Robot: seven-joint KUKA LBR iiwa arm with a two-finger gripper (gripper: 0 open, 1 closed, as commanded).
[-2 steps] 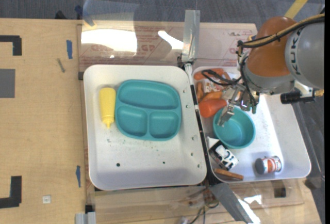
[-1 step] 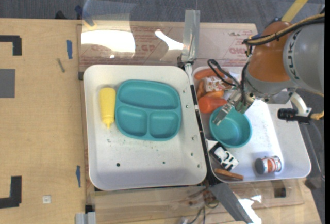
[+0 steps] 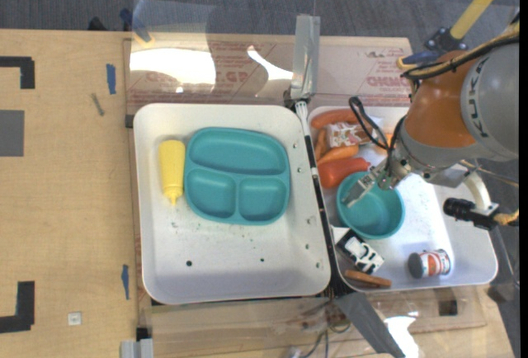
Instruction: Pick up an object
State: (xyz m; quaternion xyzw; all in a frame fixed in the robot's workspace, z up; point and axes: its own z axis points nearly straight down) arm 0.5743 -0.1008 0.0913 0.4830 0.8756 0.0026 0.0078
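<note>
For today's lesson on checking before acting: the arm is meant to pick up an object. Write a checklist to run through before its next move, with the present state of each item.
1. Gripper is over a candidate object: ok, it sits at the teal bowl in the right bin.
2. Object between the fingers: cannot tell.
3. Bowl upright: ok.
4. Crowding: not ok, orange items touch the bowl's rim.
5. Small can clear of the bowl: ok.
6. Left bin's teal tray and yellow bottle undisturbed: ok.

The gripper (image 3: 360, 190) hangs over the teal bowl (image 3: 373, 208) in the right bin (image 3: 462, 266), while the left bin (image 3: 157, 257) holds a teal divided plate (image 3: 238, 175) and a yellow bottle (image 3: 171, 169).
</note>
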